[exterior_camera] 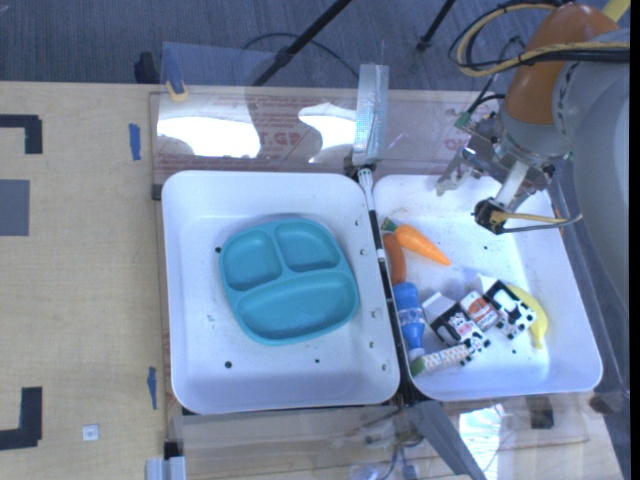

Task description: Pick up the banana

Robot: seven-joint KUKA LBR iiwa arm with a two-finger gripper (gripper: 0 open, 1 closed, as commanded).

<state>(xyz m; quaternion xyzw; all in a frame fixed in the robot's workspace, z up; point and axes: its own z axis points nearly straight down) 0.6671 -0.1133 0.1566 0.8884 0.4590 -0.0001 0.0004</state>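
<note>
Nearest the camera, the banana (538,326) lies in the near right part of the right bin (572,370), close to its right wall, touching a cluster of black-and-white things (465,326) that partly covers it. Just left of the cluster, a blue bottle (408,313) lies along the wall shared with the left bin (200,368), where a blue divided plate (290,278) sits in the middle. Farther back in the right bin lies an orange carrot (425,248). Beyond it, over that bin's far edge, the gripper (458,173) hangs well apart from the banana; whether it is apart or together cannot be told. Both bins rest on the pale counter (70,268).
</note>
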